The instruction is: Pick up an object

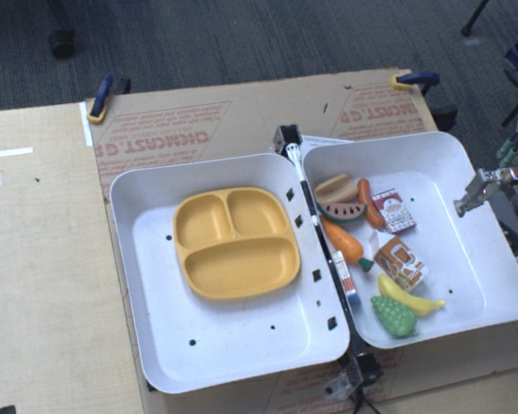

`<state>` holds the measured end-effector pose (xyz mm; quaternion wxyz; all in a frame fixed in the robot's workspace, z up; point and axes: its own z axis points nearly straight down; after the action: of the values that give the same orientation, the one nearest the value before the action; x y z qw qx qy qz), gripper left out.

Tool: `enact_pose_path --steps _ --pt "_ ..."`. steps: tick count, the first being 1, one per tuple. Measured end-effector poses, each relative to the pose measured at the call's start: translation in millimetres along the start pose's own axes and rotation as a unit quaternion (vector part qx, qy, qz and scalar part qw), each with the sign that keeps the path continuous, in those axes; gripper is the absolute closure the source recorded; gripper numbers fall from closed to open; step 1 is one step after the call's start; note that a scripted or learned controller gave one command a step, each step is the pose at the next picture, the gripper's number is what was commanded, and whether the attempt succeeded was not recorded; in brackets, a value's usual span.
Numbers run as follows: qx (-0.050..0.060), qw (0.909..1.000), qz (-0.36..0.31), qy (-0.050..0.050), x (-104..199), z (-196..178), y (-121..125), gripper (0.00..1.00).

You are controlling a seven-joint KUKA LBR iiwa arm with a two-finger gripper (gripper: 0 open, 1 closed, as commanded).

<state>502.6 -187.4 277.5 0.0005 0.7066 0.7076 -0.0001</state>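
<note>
While the gripper hangs at the outer rim of the right bin, well apart from the toys, we cannot tell how it is set, and it carries nothing we can see. We judge the approach not yet begun. We would aim for the banana, low in the right bin beside the green piece, dropping straight across its narrow body. It looks yellow, curved and smooth, partly under a small printed box.
</note>
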Motion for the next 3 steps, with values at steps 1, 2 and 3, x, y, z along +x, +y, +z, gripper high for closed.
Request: enact_pose_path --steps 1,2,3 --pt "-0.001 0.9993 0.038 0.001 40 158 8 0.00" --pt "-0.001 0.9996 -0.029 0.000 85 184 -3 0.00" --pt "-0.001 0.9723 -0.234 0.000 92 185 -24 0.00"
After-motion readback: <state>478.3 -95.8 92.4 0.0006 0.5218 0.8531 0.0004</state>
